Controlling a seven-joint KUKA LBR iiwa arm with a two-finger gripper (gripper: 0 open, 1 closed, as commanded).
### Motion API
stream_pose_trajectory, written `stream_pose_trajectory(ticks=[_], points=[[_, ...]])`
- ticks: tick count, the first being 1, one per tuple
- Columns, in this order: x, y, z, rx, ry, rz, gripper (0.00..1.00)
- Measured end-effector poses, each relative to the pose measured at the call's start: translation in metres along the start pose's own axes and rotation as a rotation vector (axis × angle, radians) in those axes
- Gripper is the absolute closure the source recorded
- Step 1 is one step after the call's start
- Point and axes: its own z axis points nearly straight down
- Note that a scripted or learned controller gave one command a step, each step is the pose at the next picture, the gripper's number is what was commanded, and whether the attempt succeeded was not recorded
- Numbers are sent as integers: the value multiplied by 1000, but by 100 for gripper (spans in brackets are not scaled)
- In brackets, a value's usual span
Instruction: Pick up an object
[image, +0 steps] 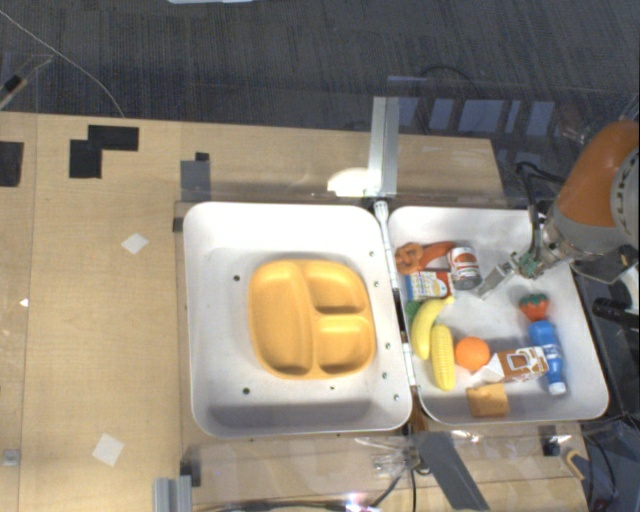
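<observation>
The gripper (497, 277) hangs low in the right bin (590, 400), by the can (464, 267) at the far side — whether its fingers are spread, I cannot tell. The objects crowd the bin's left wall and near edge: banana (425, 325), corn (441, 357), orange (472, 352), blue bottle (547, 352). Bare floor lies mid-bin. The left bin (215, 300) holds a yellow tray (310, 317).

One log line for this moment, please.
arm: over right bin | gripper: low beside can | hold: none seen | left bin: yellow tray
</observation>
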Motion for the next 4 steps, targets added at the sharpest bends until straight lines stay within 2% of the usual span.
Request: stream_pose_trajectory(ticks=[1, 2, 3, 4], points=[[8, 47, 0, 1, 1, 396, 0], [40, 75, 1, 19, -2, 3, 0], [92, -11, -3, -1, 0, -70, 0], [72, 40, -1, -1, 1, 163, 0]])
